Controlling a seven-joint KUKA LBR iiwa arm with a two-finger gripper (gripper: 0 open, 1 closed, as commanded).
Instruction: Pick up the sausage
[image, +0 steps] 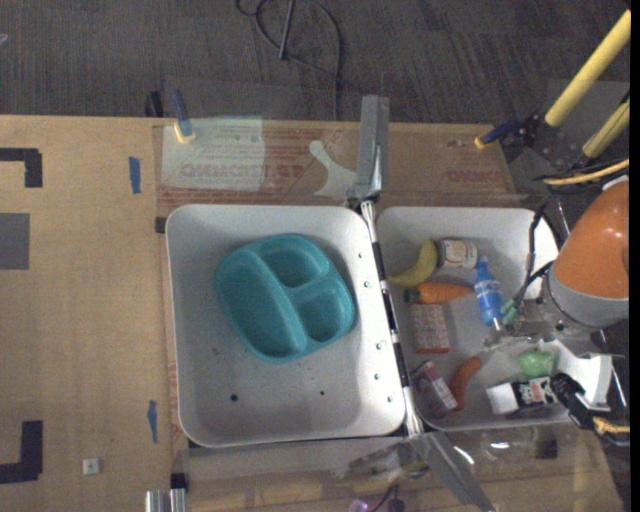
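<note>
Although the gripper (515, 325) sits low over the right bin (520, 222), its metal parts blur into the clutter, and whether it is spread or pressed together I cannot tell. Nothing is visibly pinched. Just beside it, toward the bin's near edge, lies the sausage (465, 376), reddish-orange and tilted, apart from the tool. From the right the arm (597, 260) reaches in, its orange band cut off by the frame. 1 teal divided plate (285, 297) rests in the left bin (190, 330).
</note>
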